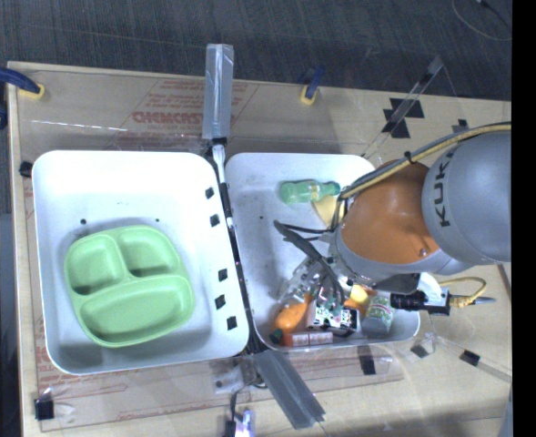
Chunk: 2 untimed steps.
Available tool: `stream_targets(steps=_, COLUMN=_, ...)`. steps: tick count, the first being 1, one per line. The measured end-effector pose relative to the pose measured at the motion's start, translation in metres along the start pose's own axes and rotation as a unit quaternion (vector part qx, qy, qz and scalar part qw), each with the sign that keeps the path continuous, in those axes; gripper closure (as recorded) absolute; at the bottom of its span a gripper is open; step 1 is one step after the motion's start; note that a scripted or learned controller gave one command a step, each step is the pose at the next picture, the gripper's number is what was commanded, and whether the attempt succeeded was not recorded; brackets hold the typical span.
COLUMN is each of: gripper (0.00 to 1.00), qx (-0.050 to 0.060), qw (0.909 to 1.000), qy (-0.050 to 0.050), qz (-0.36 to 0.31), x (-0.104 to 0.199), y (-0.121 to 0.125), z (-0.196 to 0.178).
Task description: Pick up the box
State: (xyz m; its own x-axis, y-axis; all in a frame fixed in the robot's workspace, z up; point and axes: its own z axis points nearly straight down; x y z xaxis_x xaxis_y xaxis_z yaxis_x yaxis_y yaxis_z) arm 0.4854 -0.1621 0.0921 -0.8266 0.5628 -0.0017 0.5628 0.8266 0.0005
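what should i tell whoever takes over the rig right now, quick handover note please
Tool: low in the right white bin, over the pile at its near edge; finger state unclear.
Box: a small flat printed box lies in that pile beside an orange rounded object; a pale green bottle lies at the far side.
Left white bin: green divided tray.
Done: no lift seen.
Left: grasp and raise the box.

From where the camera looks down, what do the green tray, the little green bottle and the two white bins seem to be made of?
The green tray looks like moulded plastic: even pale colour, rounded compartments, soft sheen. The little green bottle seems clear-tinted plastic, since light passes through it. The white bins look like smooth plastic with rounded corners, though painted metal can't be ruled out.
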Motion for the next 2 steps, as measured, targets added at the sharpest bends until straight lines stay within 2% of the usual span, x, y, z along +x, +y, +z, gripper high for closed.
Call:
stream_targets(steps=1, gripper=1.0, qx=-0.002, qw=0.9867, qy=-0.006, qz=-0.163, x=-0.0249, y=-0.04, z=-0.0035)
stream_targets(steps=2, gripper=0.0, qx=-0.003, qw=0.9866, qy=-0.018, qz=-0.162, x=-0.0315, y=-0.0386, z=-0.0081)
